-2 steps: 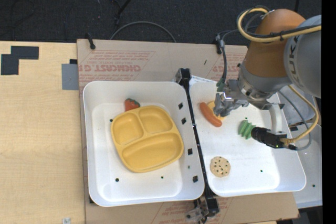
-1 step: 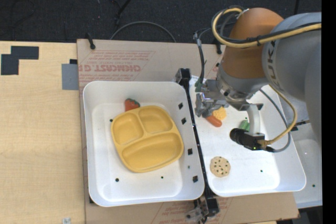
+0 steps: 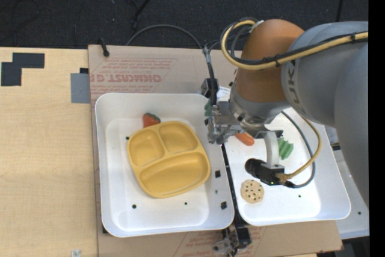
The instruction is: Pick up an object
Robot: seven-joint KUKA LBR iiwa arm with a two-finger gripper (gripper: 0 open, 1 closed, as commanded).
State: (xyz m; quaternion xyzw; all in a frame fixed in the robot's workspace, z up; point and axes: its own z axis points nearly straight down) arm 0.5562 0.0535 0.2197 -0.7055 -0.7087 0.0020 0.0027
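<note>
Orange carrot-like piece is my likeliest object. It lies in the right bin, close to that bin's left wall and about midway between its far and near edges. My pincer hangs low just to the left of it, over the two walls where the bins meet. My wrist hides its tips, so I cannot tell how far it is open or whether it has hold of anything. From where it sits, I judge it to be off the piece and closer to the wall than to the orange body.

A round speckled cookie lies flat nearer the right bin's near edge. A small green piece sits beside the orange one, toward the bin's middle. These are loose and apart from each other, which should leave room to close on one alone.

In the left bin a yellow divided plate takes up the middle, set at an angle. A red-orange piece with a green top touches its far rim. The plate looks too broad and flat for me to grip easily.

Both bins rest on a cardboard sheet. It has red print along its far edge that reads upside down from here, and I cannot make out the letters with confidence. I see no label on any toy.
</note>
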